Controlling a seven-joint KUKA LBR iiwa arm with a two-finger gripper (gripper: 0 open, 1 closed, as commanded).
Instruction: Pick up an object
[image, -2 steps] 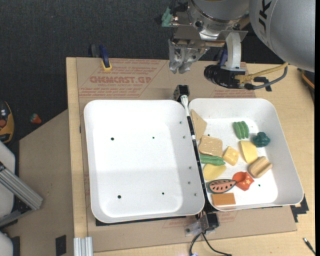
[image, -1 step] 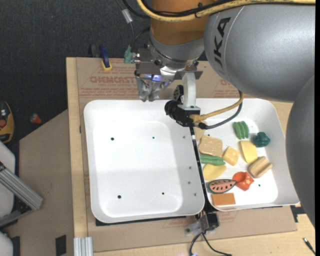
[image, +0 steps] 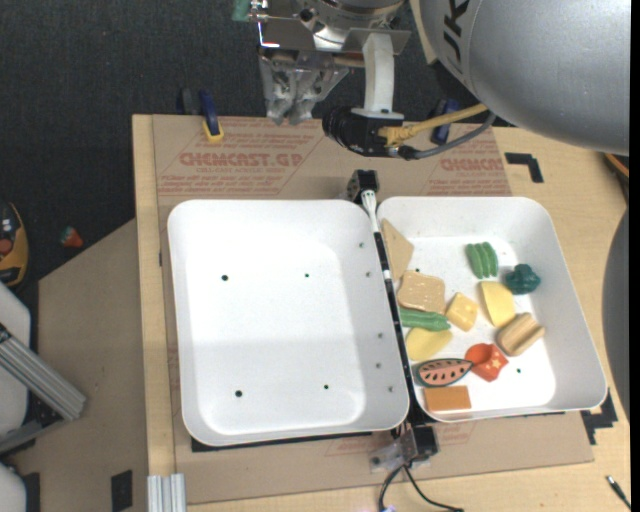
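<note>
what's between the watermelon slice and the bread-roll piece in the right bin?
In the camera view, a red pepper-like piece lies between the watermelon slice and the bread roll, close to both.

Two shallow white bins (image: 280, 400) of smooth, glossy plastic are seen on a matt brown cardboard sheet (image: 250, 155) printed in red.

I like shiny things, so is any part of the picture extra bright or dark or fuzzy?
In the camera view, the left bin is brighter across its upper half, with a softer grey shade over its lower half; the big grey arm at top right looks blurry; the gripper up top looks a bit fuzzy too; the toy foods in the right bin look sharp.
</note>
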